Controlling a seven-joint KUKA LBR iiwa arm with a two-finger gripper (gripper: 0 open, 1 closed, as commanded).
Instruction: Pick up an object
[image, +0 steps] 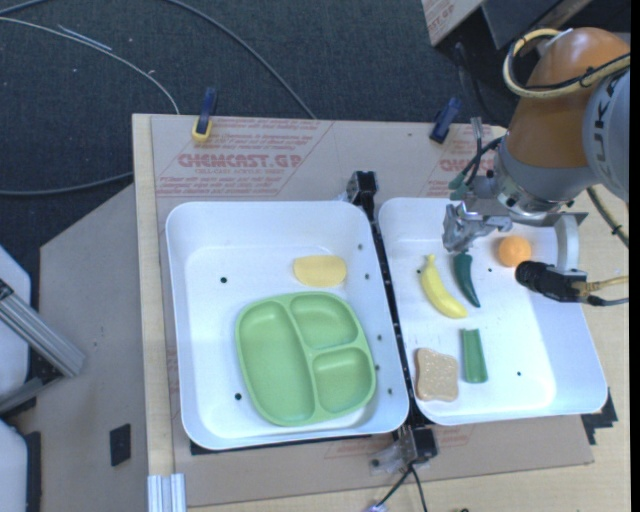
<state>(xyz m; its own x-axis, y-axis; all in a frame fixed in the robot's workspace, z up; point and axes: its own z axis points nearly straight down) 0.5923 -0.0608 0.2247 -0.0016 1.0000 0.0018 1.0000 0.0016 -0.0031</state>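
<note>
White plastic is lining both bins, and you are looking at the right bin (560, 390) as the working one. Lying in it are a banana (441, 288), a dark green pepper (466, 277), an orange ball (514, 250), a slice of bread (436, 374) and a green block (473, 356). The left bin (190, 300) is holding a green divided tray (302, 356) and a pale yellow piece (320, 270) just beside the tray's far edge.

The gripper (460, 232) is hanging over the far part of the right bin, just above the top ends of the banana and the pepper. Nothing is showing between its tips, and whether the jaws are standing open or closed you cannot tell from this angle (the wrist is covering them).

Judging by this pose, the step in hand is the approach, with nothing lifted yet. The banana and the pepper are lying side by side and nearly touching, so the next move is calling for a descent centred on one of them alone; a drop between the two is risking a pinch on both or a miss.

Writing: the board (250, 160) under the bins is carrying red print reading "CHEMCAST G.P" with smaller lines below it that are too fine to read. A second red print near the arm is partly hidden.
</note>
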